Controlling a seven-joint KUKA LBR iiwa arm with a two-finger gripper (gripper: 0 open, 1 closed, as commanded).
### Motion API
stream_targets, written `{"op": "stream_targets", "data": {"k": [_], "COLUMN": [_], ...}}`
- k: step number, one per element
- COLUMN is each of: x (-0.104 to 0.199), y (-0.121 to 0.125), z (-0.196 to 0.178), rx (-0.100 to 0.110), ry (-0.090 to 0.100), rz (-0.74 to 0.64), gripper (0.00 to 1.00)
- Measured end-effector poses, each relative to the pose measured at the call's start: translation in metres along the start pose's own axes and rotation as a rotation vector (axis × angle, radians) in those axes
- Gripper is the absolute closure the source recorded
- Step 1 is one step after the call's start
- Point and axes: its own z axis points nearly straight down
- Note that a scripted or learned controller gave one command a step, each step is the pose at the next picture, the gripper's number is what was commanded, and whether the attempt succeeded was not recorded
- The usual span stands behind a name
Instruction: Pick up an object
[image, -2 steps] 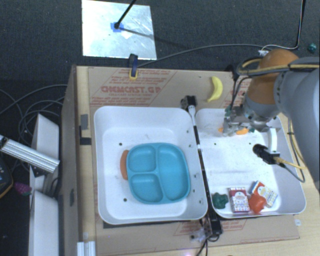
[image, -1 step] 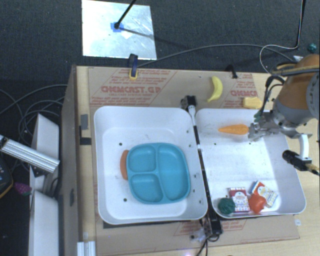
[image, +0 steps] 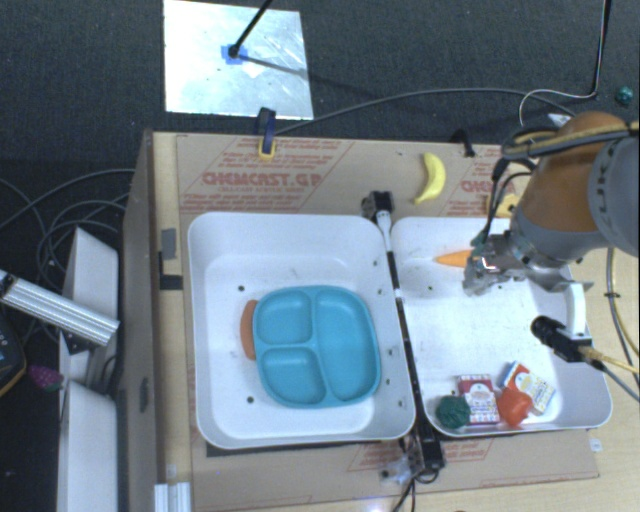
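My gripper (image: 480, 277) hangs low over the upper middle of the right bin (image: 590, 400). Just to its left an orange carrot (image: 451, 259) lies on the bin floor, its thick end close to the gripper. Crowded into the bin's front corner are a green ball (image: 453, 411), a red and white box (image: 477, 397), an orange-red piece (image: 513, 406) and a white packet with red print (image: 533, 387). The grey arm with its orange band (image: 580, 205) comes in from the right.
The left bin (image: 215, 250) holds a blue divided plate (image: 316, 344) with a brown-orange piece (image: 246, 328) tucked at its left edge. A yellow banana (image: 432, 177) lies on the cardboard behind the bins. Cables run along the bench's right side.
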Motion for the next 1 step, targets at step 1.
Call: {"op": "stream_targets", "data": {"k": [1], "x": [0.0447], "y": [-0.0284], "z": [-0.0243], "rx": [0.001], "ry": [0.0], "rz": [0.001], "gripper": [1.0]}}
